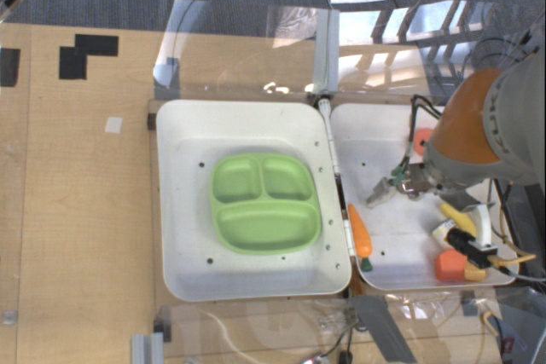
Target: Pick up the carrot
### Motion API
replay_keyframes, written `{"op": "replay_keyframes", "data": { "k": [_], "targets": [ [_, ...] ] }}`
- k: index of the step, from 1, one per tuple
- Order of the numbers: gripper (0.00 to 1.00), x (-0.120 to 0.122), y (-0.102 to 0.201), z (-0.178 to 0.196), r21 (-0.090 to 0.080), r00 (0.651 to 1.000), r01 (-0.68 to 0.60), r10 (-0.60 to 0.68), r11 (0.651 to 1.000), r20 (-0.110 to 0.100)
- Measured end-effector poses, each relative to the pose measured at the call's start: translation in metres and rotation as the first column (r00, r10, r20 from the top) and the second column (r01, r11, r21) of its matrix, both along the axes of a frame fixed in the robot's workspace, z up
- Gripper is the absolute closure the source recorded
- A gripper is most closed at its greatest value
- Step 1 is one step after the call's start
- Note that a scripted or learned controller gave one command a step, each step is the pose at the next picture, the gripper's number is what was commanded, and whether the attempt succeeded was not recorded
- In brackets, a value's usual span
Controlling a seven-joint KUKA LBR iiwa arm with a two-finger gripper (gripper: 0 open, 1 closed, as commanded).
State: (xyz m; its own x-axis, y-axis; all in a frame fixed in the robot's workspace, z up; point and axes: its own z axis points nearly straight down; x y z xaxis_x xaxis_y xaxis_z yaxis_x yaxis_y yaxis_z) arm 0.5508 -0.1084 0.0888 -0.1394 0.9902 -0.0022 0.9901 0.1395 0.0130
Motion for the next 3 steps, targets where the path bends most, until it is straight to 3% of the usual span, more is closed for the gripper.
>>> {"op": "replay_keyframes", "data": {
  "k": [1, 2, 3],
  "targets": [
    [0.00, -0.007, 0.085, 0.094, 0.001, 0.999, -0.037, 0.037, 0.999, -0.012],
    [0.00, -0.026, 0.123, 0.092, -0.001, 0.975, 0.223, -0.223, 0.975, -0.016],
    [0.00, -0.063, 0.071, 0.093, 0.000, 0.980, 0.196, -0.196, 0.981, -0.015]
  ]
}}
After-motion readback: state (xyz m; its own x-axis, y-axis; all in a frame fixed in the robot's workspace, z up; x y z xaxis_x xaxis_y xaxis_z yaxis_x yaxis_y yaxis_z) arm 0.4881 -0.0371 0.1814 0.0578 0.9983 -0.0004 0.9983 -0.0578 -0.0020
